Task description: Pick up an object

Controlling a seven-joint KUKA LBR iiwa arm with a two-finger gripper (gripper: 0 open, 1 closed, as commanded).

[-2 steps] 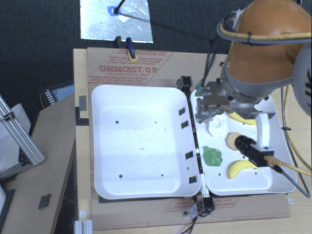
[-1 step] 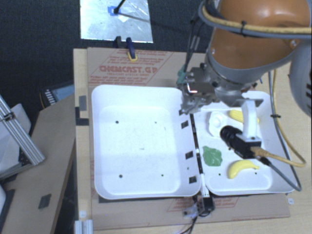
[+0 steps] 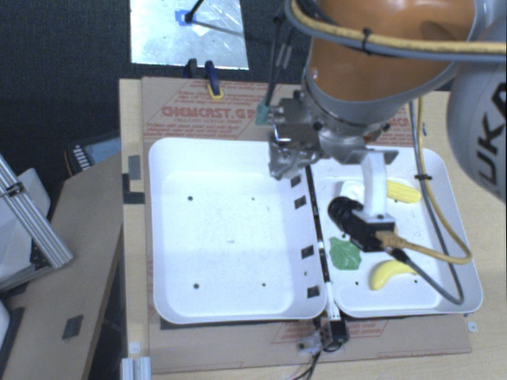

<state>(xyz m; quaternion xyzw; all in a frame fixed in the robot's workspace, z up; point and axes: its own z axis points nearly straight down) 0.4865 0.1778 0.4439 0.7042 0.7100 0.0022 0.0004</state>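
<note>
— What surrounds the bench?
— Far left of the gripper (image 3: 283, 163) there's an aluminium rail (image 3: 32, 228) beside the pale bench (image 3: 87, 212). Behind is dark carpet (image 3: 55, 54), with a silvery sheet (image 3: 188, 22) up-left of the gripper. Under both bins lies printed cardboard (image 3: 206, 111).
— And the gripper?
— It's over the far end of the seam between the left bin (image 3: 222, 236) and the right bin (image 3: 360, 299). Spread or closed, I cannot tell.
— The objects?
— All lie right of it and nearer the camera, in the right bin. There's a green leafy piece (image 3: 344, 254), a curved yellow banana (image 3: 392, 274) further right, and a yellow corn-like piece (image 3: 402, 191) closer to the gripper's level.
</note>
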